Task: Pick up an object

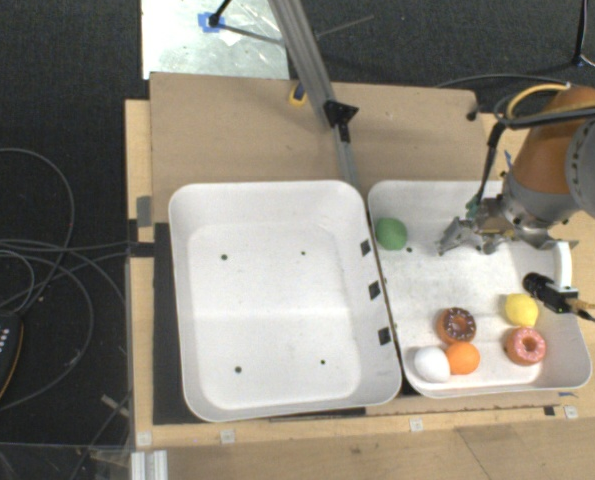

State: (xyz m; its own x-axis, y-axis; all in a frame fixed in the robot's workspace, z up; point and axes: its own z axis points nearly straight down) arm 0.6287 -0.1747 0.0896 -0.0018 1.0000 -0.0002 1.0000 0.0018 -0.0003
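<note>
End effector hovering over right shallow white plastic bin, fingers spread, pinching nothing. Small round green ball sitting just to its left. Brown ring donut, orange ball, white ball, pink donut, yellow lemon-shaped obj lying nearer cam.

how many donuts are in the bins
2, both in the right bin: a brown donut left of the yellow object, and a pink donut near the bin's front right corner. None looks hidden.
</note>
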